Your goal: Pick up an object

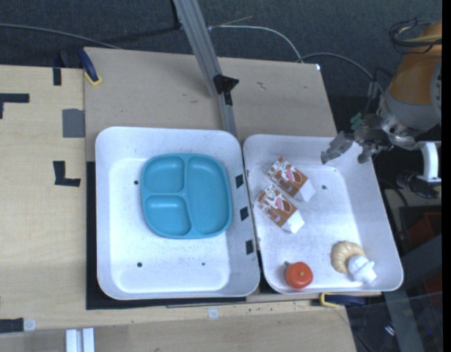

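The tabletop [166,86] carries 2 shallow white bins side by side. The left bin [119,270] holds a blue divided plate [186,195] with 3 compartments. The right bin [372,218] holds every candidate for picking: 2 small red-and-white cartons, one [289,179] toward the far side and the other [279,207] just beside it on the near side, then a tan and white toy [351,259] near the near right corner, and a small red tomato-like ball [299,274] by the near rim. The arm [416,86] comes in from the right, and its tool [347,147] hangs over the far right corner of the right bin, well apart from all 4 objects. Whether the tool is spread or closed cannot be told at this size; nothing is visibly held in it. As a judgement, the task has barely begun: no object is lifted, and approach, descent, grasp and lift all remain.
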`<state>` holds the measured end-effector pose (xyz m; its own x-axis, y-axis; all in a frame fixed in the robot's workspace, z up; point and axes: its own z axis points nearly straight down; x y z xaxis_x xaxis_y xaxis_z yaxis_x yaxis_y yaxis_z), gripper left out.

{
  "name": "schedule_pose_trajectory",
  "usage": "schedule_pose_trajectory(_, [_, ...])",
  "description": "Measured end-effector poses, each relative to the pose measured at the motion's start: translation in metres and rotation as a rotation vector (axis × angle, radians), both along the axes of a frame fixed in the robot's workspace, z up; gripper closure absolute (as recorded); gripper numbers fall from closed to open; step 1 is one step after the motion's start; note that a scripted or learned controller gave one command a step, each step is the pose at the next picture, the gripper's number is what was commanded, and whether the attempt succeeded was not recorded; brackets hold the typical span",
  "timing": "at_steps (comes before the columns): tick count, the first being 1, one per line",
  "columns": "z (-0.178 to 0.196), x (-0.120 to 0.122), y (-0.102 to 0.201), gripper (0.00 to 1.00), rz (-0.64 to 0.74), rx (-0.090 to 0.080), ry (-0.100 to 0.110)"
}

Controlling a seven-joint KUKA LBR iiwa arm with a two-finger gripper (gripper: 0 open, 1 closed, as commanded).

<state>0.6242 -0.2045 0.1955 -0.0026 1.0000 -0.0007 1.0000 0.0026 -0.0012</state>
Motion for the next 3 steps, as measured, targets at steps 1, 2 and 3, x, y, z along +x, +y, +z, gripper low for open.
schedule_pose_trajectory(1, [0.000,0.000,0.000,0.00,0.000,0.000,0.000])
schedule_pose_trajectory(2, [-0.063,-0.007,0.004,0.00,0.000,0.002,0.006])
schedule_pose_trajectory(3, [-0.109,-0.007,0.005,0.00,0.000,-0.001,0.001])
